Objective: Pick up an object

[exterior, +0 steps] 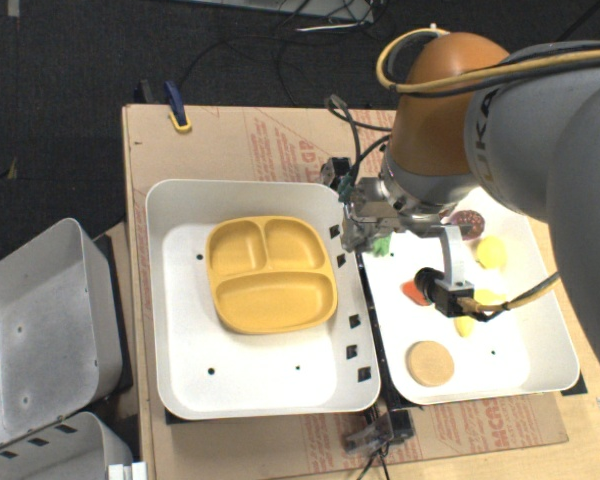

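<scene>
While gripper [361, 230] hangs low over wall between two bins, grasp state cannot be told — wrist hides it; no object visibly held, so pick judged not yet done. Green item [382, 246] just beside gripper, on arm's side, in bin under arm [550, 363]; red piece [414, 290], yellow lump [491, 253], tan disc [430, 362] farther out, same side — all loose on floor; yellow plate [272, 273] on opposite side, in other bin [180, 368]. Left: settle on one object, clamp, lift.
</scene>
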Controlling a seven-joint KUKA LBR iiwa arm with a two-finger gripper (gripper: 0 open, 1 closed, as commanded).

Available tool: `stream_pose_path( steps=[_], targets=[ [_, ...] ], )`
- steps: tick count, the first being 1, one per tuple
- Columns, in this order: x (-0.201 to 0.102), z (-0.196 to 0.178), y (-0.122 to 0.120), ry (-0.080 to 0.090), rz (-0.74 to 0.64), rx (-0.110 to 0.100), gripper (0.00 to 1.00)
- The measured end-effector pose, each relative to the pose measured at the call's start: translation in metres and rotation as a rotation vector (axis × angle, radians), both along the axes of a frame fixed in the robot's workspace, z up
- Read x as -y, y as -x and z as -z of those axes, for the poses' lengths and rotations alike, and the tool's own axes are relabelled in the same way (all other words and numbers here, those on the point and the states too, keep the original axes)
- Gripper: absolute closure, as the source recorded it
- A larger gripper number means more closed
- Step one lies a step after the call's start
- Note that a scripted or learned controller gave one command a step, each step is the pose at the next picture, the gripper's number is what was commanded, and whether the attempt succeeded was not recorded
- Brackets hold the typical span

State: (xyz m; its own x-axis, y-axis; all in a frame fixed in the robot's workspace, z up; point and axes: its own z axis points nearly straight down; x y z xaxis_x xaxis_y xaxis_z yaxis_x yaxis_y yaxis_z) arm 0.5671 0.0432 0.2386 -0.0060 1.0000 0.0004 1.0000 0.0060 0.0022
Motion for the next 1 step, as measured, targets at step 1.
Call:
stream_pose_path(
  steps=[1],
  targets=[
    [-0.0477, 0.0141, -0.0129, 0.0, -0.001, -0.001, 1.0]
  ],
)
